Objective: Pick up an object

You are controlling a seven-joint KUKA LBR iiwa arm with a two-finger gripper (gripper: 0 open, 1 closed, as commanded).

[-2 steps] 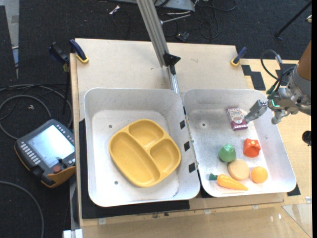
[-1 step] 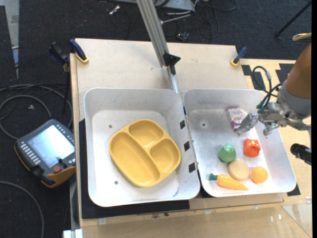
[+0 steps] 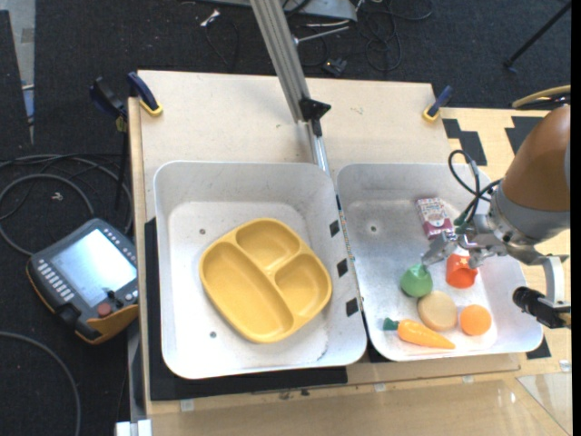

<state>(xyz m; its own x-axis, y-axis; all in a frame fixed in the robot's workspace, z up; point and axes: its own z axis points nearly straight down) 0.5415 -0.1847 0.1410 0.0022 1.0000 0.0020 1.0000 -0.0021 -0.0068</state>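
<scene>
The right bin [image 3: 381, 216] holds several small items. A red object [image 3: 461, 273] lies right of its middle, and my gripper [image 3: 456, 251] hangs directly over its upper edge, partly covering it. Just left of it sits a green round fruit [image 3: 417, 282]. A beige round piece [image 3: 438, 311], an orange ball [image 3: 475, 320] and an orange carrot [image 3: 423, 335] lie near the bin's front edge. A pink packet [image 3: 432, 214] lies behind the gripper. Whether the red object is gripped cannot be seen.
The left bin [image 3: 182, 198] carries a yellow divided plate [image 3: 265, 278]. A slanted metal pole [image 3: 286, 53] rises from between the bins at the back. The arm [image 3: 536, 184] enters over the right bin's right wall. A teach pendant [image 3: 86, 280] lies on the floor at the left.
</scene>
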